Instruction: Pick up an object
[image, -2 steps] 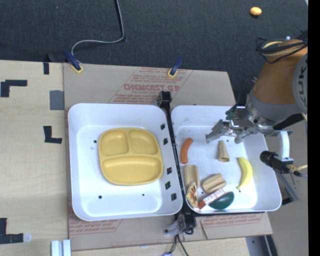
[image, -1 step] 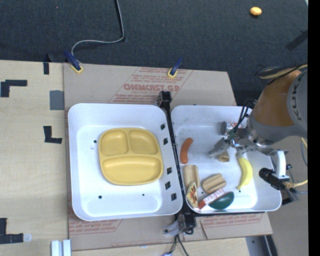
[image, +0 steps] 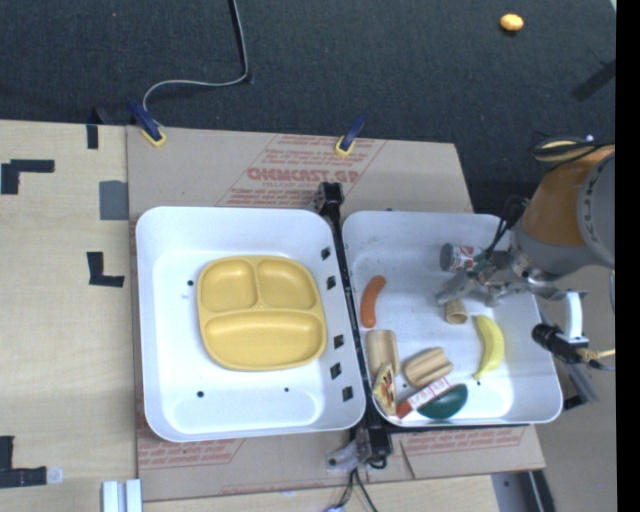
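Surface: pale wood with black marks, a printed cardboard sheet under both bins, two yellow-and-blue clamps at its far edge
Room: dark carpet beyond the surface, a white cable looping over it, a small orange ball far off
Arm: comes in from the right, orange band above the wrist
Fingers: low in the right bin; whether they are wide or narrow I cannot tell
Can: just above the fingers, small, lying on its side
Cork: just below the fingers, short tan piece
Banana: below and right of the fingers, long axis near upright in the view, slightly curved
Sausage: well left of the fingers, long axis near upright, tilted a little
Bread rolls: below-left of the fingers, one lying slanted, one upright beside it
Green piece: at the near wall, well below the fingers
Left bin: holds a yellow divided plate, well left of the fingers
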